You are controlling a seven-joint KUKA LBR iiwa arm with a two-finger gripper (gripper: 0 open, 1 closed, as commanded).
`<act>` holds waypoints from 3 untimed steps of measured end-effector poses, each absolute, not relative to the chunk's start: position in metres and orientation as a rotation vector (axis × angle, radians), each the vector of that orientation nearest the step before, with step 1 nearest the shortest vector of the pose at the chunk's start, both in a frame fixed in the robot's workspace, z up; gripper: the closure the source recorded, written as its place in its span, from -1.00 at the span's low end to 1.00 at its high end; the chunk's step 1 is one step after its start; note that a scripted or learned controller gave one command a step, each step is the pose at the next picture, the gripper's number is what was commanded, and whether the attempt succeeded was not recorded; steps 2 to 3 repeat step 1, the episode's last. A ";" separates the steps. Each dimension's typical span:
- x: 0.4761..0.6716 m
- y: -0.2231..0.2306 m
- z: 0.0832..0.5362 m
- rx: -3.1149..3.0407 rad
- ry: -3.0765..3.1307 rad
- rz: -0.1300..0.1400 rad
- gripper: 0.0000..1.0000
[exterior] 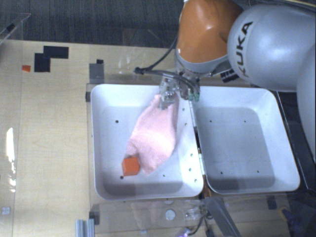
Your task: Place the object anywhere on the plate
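Note:
A pink cloth (154, 135) lies stretched across the left bin (106, 132), running from its lower middle up toward the back right corner. The cloth's top corner rises into my gripper (169, 96), which is shut on it just below the orange wrist band. A small orange block (131, 166) sits on the bin floor at the cloth's lower left edge, touching it. The arm hides the back right corner of the left bin.
The right bin (247, 142) stands beside the left one, their rims meeting under the gripper. Black markers (48, 57) and a small orange tag (26, 68) lie on the bench at the far left. A cable (153, 68) runs behind the bins.

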State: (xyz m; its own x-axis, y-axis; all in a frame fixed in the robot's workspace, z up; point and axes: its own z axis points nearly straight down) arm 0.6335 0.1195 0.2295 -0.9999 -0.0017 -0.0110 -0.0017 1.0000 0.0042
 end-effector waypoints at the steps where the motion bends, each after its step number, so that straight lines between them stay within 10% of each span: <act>1: 0.634 0.119 0.230 -0.002 3.130 0.007 -1.00; 3: 0.634 0.119 0.230 -0.002 3.130 0.007 -1.00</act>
